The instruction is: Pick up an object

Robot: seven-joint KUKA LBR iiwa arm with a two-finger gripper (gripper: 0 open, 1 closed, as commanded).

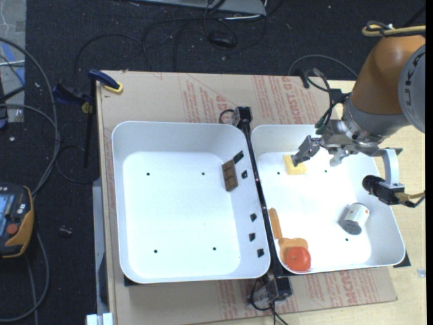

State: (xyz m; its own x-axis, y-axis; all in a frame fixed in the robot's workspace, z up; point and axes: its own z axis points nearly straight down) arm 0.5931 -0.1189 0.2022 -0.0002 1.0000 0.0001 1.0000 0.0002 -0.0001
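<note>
While spread wide, fingers (320, 150) above yellow block (295, 165)

Brightness: even and fairly bright over both white bins (128, 141).
Shadows: soft, short, falling toward 5 o'clock beneath objects.
Glare: mild sheen on bin floors.
Sharpness: grainy, slightly soft overall.
Dark areas: floor (61, 26) at 11 o'clock dim.

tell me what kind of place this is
Most likely a robotics lab test bench. A grey and orange arm reaches over two white bins set on a board, loose cables trail across the dark floor, and a handheld control pendant lies at the view's left edge.
</note>
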